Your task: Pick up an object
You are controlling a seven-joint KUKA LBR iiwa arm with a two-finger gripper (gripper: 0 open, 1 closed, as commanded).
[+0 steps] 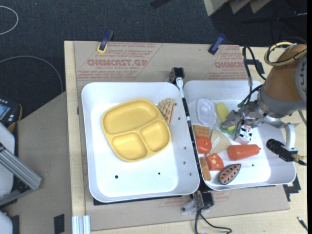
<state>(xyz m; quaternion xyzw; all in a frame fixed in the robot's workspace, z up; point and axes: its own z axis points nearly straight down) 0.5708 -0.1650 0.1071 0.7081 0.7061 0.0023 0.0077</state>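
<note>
Toys [220,143] are heaped in the right bin [278,177] (the left one [146,186] carries a yellow tray [135,129]), so the pincer [237,126] is lowered among them; whether it is open cannot be told.

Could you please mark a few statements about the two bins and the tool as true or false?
1. The yellow divided plate lies in the left bin. True.
2. The tool is over the left bin. False: it is over the right bin.
3. The waffle piece lies beside the plate. True.
4. The orange carrot is in the plate. False: it lies in the right bin.
5. A tomato lies in the right bin. True.
</note>
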